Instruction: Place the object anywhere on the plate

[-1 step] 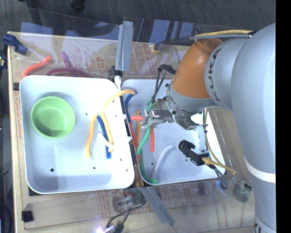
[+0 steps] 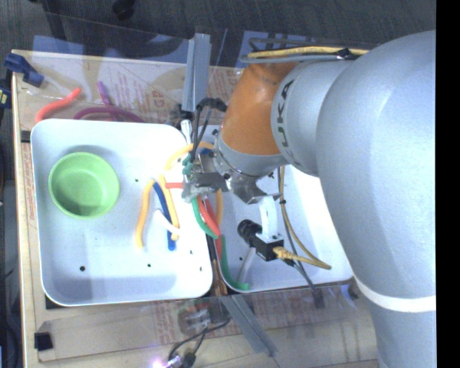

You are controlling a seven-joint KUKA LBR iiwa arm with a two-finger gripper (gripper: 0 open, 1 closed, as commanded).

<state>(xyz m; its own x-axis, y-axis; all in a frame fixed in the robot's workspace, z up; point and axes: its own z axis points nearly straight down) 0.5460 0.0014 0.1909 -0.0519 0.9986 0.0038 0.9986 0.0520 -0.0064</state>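
The left bin (image 2: 100, 282) holds a green plate (image 2: 84, 184) near its left wall and a bundle of coloured cords (image 2: 165, 209) toward its right wall. The bundle lies on the bin floor, apart from the plate. Its red and green strands (image 2: 224, 271) drape over the rim into the right bin (image 2: 310, 221). The end effector (image 2: 198, 186) sits over the bundle at that rim. Whether it is apart or clamped cannot be determined.
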